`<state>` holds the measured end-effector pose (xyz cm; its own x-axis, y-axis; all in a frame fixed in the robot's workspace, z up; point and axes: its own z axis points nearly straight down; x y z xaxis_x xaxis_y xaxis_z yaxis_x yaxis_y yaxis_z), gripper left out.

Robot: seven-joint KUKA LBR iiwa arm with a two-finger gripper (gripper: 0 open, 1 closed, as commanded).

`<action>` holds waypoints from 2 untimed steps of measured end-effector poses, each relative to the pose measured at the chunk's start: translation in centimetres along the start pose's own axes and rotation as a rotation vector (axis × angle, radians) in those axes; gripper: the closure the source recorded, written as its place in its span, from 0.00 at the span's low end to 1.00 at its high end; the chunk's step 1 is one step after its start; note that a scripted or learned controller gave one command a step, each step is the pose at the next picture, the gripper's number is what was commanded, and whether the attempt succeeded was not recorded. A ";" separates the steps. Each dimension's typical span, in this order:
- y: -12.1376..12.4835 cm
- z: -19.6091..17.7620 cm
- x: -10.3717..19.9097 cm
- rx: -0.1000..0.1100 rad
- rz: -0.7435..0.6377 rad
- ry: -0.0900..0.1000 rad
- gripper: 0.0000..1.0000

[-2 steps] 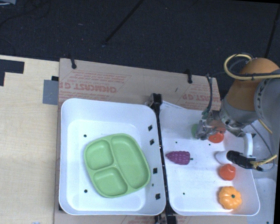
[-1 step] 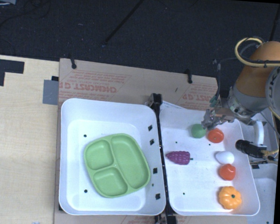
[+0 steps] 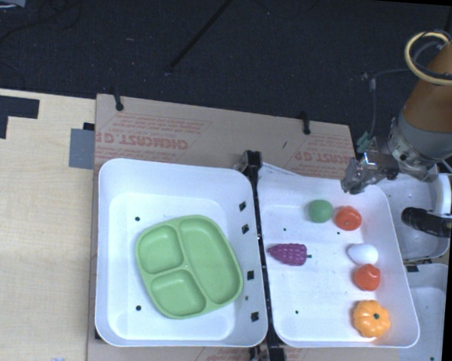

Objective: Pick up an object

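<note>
The right bin (image 3: 319, 333) holds several toy foods: a green ball (image 3: 320, 211), an orange-red piece (image 3: 348, 219), a purple grape bunch (image 3: 288, 253), a white egg (image 3: 363, 253), a red tomato (image 3: 366, 277) and an orange pumpkin (image 3: 371, 319). My gripper (image 3: 354, 181) hangs over the bin's far right corner, just above and behind the orange-red piece. Nothing shows between its fingers.
The left bin (image 3: 122, 198) carries a green divided plate (image 3: 188, 266). A black divider (image 3: 254, 241) runs between the bins. Cardboard lies under both. The arm and its cables come in from the right, above the far right corner.
</note>
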<state>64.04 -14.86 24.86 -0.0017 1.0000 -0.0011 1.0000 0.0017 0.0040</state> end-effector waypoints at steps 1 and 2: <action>0.1 -3.8 -0.1 0.002 0.000 0.001 1.00; -2.5 -3.5 4.2 0.008 -0.001 0.003 1.00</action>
<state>61.52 -10.66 28.33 -0.0030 1.0000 0.0020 1.0000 0.0030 -0.0044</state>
